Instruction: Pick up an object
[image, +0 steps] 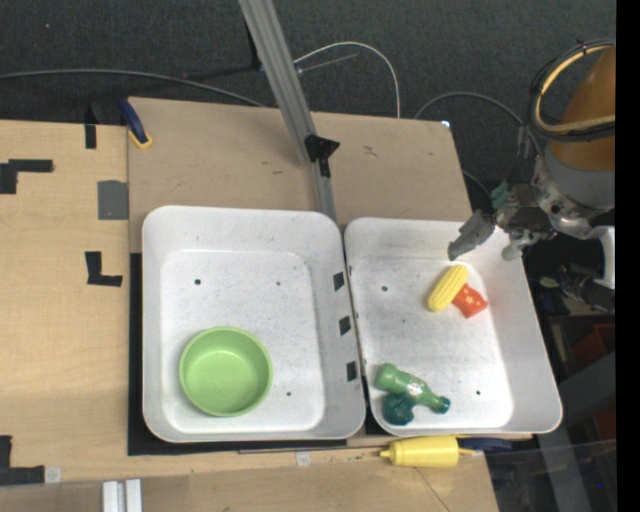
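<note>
Hovering claw (492, 236) over right bin's (520, 400) far edge, fingers spread, corn (447, 287) just below

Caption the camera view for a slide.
Hand above right bin near toy corn; green bowl in left bin.

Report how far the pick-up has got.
Done: the gripper is over the right bin's upper right corner, near the corn cob and the red piece. In hand: nothing; both lie on the bin floor, as does the green bottle. Left: descend, grasp, lift.
</note>
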